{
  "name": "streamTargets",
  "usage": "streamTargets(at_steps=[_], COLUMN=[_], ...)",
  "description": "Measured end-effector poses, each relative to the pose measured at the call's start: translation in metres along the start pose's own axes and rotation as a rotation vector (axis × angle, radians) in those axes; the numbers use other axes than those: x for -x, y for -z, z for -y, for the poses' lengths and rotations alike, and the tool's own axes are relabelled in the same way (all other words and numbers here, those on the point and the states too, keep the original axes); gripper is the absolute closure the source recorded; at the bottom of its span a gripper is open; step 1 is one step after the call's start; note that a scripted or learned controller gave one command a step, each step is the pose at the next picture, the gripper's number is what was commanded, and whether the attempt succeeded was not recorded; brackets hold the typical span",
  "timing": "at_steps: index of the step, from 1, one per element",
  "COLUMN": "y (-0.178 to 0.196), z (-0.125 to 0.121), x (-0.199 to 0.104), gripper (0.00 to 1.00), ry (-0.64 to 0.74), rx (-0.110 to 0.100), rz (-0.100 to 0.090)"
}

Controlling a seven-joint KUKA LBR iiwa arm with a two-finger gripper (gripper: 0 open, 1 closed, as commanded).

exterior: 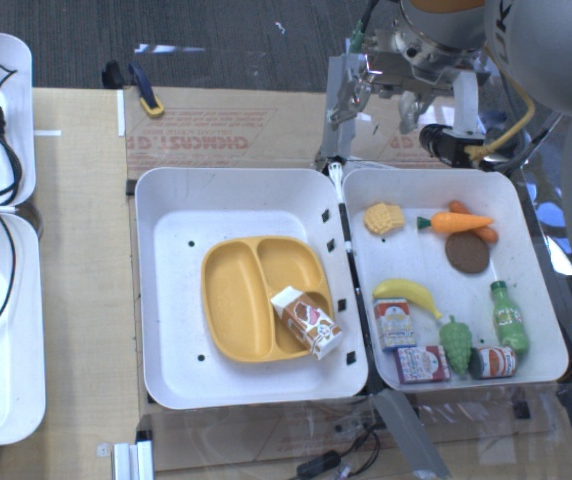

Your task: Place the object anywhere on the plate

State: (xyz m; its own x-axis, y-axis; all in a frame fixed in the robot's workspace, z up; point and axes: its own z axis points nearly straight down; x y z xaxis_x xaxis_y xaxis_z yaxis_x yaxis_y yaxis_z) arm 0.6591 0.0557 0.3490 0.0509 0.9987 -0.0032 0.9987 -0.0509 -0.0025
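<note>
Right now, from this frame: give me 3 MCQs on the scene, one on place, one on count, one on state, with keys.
1. Where does the carton lie?
A. On the yellow plate in the left bin
B. In the right bin beside the banana
C. On the bench outside both bins

2. How many compartments does the plate have?
A. One
B. Two
C. Four

3. Where is the hand?
A. Pressed on the plate
B. Above the bins' far edge
C. Among the right bin's items

Key: 1 A, the carton rests on the plate's right compartment. 2 B, one ridge divides it. 3 B, it hangs beyond the bins' far rims.
</note>
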Motion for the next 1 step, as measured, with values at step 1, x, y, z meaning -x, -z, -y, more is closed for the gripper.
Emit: streamTargets(at_steps=[1], y=[0.0000], z=[0.0000], x=[0.0000], gripper=[0.00], ry=[0.000], rx=[0.000], rz=[0.000])
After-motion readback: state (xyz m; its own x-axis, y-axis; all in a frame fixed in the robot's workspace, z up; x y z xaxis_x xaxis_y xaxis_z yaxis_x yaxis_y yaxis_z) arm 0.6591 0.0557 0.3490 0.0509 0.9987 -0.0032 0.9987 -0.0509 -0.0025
